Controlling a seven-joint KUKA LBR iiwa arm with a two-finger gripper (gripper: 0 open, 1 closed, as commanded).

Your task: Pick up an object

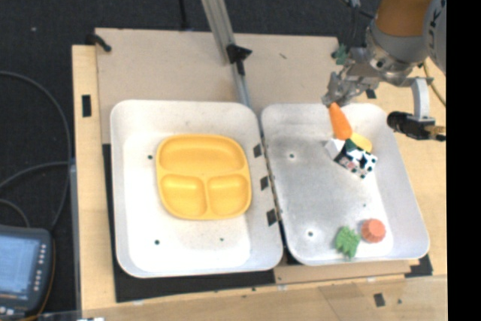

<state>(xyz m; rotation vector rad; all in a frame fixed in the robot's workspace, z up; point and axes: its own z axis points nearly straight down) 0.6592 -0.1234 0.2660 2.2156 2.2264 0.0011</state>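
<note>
My gripper (336, 96) hangs over the back right part of the right bin (316, 184). An orange carrot (340, 122) sits directly under it, and the carrot's upper end meets the gripper's tip. Whether the carrot is gripped or lies on the bin floor I cannot tell. Just in front of the carrot lie a small yellow piece (361, 140) and a black-and-white spotted toy (355, 159), touching each other. Near the right bin's front edge are a green leafy toy (346, 240) and a round red-orange toy (373, 230), side by side.
The left bin (135, 131) holds a yellow divided plate (203, 175) at its middle. A slanted aluminium post (214, 4) rises behind the gap between the bins. A tablet (22, 267) lies off the bench at the lower left.
</note>
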